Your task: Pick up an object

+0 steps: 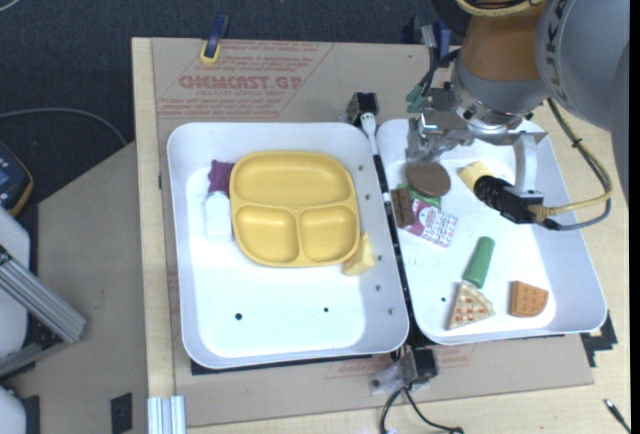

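Currently, 2 white bins. Left bin (200,302): 1 yellow 3-compartment tray (295,207); 1 white bottle (217,212) with purple cap, just beside its left edge. Right bin (570,272): 1 brown disc (432,181), 1 printed packet (436,225), 1 green cylinder (481,262), 1 pizza-slice toy (468,306), 1 orange waffle piece (527,299). Gripper (428,147) directly over the brown disc, near that bin's upper-left corner; whether it grips cannot be told.

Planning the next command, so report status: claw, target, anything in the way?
Claw over right bin, far left corner, just above brown disc. Hold unconfirmed. Brown bar and pink packet close below disc.
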Motion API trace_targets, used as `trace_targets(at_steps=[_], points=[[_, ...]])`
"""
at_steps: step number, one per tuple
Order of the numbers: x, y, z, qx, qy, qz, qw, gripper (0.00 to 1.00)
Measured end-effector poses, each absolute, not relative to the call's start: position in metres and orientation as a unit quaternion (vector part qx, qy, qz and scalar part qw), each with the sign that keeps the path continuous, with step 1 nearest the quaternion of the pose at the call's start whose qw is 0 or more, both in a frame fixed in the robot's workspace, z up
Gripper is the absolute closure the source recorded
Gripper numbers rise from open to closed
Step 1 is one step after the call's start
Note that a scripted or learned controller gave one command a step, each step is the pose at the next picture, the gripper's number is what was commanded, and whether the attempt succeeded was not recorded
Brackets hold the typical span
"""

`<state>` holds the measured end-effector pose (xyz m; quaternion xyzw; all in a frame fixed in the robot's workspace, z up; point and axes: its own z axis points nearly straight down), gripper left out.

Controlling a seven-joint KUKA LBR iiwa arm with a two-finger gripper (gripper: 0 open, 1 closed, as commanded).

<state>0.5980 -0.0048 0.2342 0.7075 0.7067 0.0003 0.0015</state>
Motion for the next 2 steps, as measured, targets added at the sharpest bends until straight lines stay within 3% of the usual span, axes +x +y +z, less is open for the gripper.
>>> trace_targets(at_steps=[1,2], points=[[0.590,-0.007,0.220,0.707,0.707,-0.0016,-0.002,1.00],[0.604,0.009,0.226,0.706,0.708,0.0013,0.002,1.00]])
